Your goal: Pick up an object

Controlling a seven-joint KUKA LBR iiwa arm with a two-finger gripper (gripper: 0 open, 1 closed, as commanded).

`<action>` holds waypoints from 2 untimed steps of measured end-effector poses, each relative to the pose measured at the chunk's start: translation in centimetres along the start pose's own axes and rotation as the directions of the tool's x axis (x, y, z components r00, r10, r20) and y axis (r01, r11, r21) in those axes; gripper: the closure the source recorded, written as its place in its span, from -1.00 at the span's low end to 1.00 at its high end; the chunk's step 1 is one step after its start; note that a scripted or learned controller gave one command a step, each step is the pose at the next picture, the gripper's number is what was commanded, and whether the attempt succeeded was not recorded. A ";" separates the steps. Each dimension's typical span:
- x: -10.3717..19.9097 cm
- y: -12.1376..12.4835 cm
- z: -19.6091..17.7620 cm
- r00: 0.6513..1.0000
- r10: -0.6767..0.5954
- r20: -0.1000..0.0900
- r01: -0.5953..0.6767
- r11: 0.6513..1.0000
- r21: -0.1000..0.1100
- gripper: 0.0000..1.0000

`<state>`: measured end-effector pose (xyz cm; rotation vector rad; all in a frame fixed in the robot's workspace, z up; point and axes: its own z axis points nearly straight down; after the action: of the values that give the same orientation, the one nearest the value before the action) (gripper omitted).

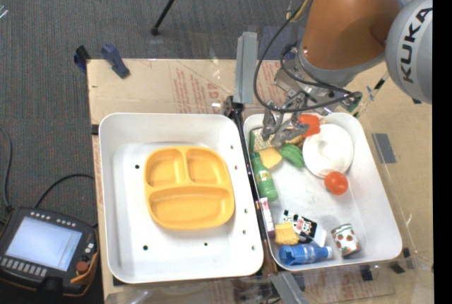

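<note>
We've got two white bins on the bench. The left bin [113, 154] has just a yellow tray [189, 186] w/ three compartments, sitting flat, roughly in the middle.

The right bin [378, 207] is where all the stuff is. The arm [353, 20] comes in from the right, and the gripper [282, 127] is down at the far left corner of that bin. Fingers look fairly close together, tips right over a pile of small items, but we can't tell if anything is actually pinched between them, too cluttered there.

Right by the tips: an orange piece [308, 124] just to the right, a yellow block [270, 158] just nearer, and a green piece [292, 155] beside that block. A green bottle [265, 182] lies along the left wall, nearer than the block.

A white bowl [329, 150] sits right of the gripper, upside down as far as we can tell, w/ a red ball [337, 183] touching its near edge.

Near end of the bin: a black/white carton [304, 226], a small yellow thing [285, 232] next to it, a blue bottle [304, 253] lying on its side by the near wall, and a can w/ red spots [346, 240] at the near right.

Teach pendant [46, 249] sits on the floor, near left.
</note>
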<state>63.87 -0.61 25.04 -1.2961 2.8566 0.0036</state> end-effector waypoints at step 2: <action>4.3 -4.7 1.0 0.935 -0.354 0.001 0.354 0.935 0.003 1.00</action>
<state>64.58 -6.94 24.05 -1.7869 2.5745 -0.0007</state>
